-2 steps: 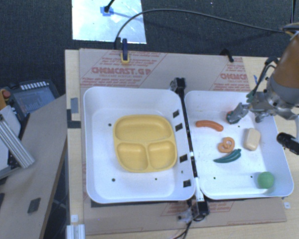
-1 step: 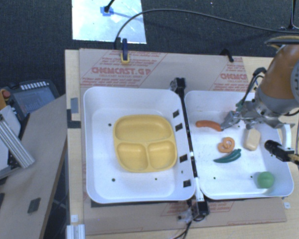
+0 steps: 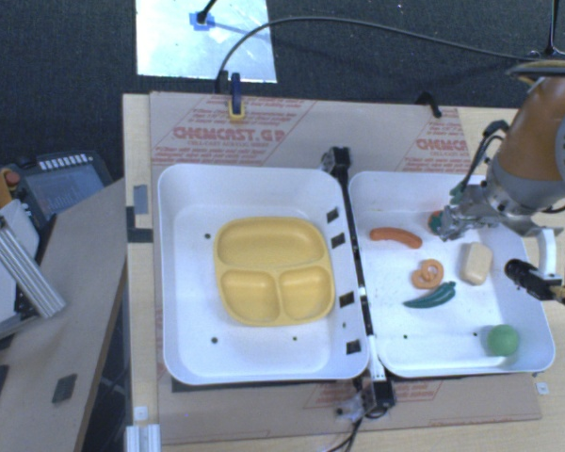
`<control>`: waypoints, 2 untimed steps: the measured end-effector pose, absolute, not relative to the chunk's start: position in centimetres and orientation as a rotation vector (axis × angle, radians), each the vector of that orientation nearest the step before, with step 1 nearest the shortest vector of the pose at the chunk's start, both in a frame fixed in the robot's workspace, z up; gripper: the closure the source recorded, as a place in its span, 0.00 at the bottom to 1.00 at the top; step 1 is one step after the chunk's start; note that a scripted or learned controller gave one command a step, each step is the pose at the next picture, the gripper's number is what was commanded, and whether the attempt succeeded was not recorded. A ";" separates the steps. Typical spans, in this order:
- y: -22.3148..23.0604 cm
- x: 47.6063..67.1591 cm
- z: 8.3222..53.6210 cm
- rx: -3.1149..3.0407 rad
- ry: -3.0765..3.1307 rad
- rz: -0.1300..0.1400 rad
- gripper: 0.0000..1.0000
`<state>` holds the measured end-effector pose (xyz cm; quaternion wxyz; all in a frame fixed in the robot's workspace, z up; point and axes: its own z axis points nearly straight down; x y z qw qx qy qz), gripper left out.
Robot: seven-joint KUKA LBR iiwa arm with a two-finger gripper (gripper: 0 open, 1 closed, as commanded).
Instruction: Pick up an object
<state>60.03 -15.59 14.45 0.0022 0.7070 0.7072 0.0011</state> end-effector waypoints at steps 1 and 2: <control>-14.6 60.0 20.0 2.212 2.223 0.007 1.00; -14.6 60.1 22.3 2.214 2.224 0.003 1.00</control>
